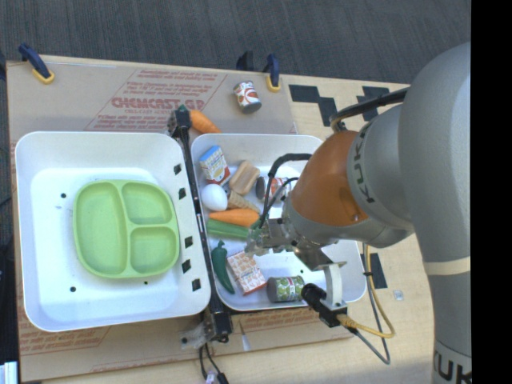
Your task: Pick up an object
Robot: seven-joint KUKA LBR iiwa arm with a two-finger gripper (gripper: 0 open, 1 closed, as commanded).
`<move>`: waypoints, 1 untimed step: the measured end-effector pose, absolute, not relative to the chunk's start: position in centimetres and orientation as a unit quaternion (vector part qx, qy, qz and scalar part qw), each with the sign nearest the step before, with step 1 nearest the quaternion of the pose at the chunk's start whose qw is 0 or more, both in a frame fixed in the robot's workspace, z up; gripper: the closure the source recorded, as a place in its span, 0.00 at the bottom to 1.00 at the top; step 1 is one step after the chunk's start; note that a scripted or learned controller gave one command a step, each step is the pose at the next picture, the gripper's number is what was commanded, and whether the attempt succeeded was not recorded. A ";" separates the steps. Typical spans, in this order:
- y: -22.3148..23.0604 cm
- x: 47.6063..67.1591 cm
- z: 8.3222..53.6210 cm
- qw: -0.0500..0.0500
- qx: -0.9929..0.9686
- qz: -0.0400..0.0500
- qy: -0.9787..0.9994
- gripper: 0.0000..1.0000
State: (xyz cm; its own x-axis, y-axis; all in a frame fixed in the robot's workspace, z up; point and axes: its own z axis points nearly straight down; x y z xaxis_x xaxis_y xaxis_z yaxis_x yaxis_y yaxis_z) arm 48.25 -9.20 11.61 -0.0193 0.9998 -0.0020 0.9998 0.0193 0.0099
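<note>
Holding one green divided plate (126,228): left bin (32,294). Right bin (352,290): egg (214,196), carrot (234,217), can (286,288). Claw (268,234) above carrot; finger state cannot be told.

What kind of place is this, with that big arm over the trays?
Probably a robotics lab test bench. A grey and orange arm reaches over a white bin of toy food, beside another bin holding a green divided plate, all clamped to board.
</note>
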 end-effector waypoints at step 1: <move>-8.8 47.7 19.2 0.001 0.705 0.000 0.709 1.00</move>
State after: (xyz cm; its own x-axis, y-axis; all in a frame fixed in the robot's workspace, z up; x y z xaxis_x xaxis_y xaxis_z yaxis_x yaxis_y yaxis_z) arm 47.74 -8.77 19.23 -0.0057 1.0000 0.0000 1.0000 0.0057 0.0014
